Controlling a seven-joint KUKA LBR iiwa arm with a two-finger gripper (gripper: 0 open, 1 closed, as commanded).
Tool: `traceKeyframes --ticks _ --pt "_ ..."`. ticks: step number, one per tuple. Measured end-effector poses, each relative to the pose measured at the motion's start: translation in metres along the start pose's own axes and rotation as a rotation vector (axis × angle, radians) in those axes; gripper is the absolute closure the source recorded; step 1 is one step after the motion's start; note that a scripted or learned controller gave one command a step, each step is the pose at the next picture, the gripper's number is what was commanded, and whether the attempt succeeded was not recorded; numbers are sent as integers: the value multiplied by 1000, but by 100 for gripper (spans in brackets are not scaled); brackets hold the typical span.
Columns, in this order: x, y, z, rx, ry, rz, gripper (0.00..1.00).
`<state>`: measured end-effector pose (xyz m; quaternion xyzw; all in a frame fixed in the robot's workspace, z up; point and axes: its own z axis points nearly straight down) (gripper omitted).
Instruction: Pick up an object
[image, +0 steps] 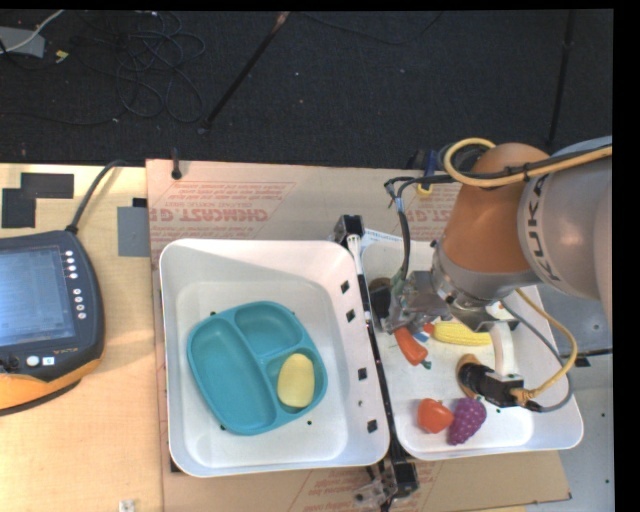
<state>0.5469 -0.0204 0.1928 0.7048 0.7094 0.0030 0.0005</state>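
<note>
My gripper (398, 318) hangs low in the right bin (560, 430), near its left wall, under the orange wrist band. An orange-red toy piece (411, 346) lies just below and right of it, close to touching. A yellow corn cob (460, 334) lies to its right. Toward the bin's front sit a red toy fruit (433, 415) and a purple grape bunch (467, 420). A dark brown piece (484, 383) and a white piece (502, 350) rest under the arm's cable. The arm hides the bin's back part.
The left bin (200, 270) holds a teal divided plate (240, 360) with a pale yellow round object (296, 381) in its right compartment. A tablet-like pendant (45, 300) lies on the bench at the far left. Cables loop around the arm's wrist.
</note>
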Motion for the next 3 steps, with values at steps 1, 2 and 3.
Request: traceKeyframes --ticks 1,2,3 --pt "-52 69 3 2 -6 8 100" --pt "-8 26 -4 11 -1 4 100" --pt "33 5 7 12 -1 4 100"
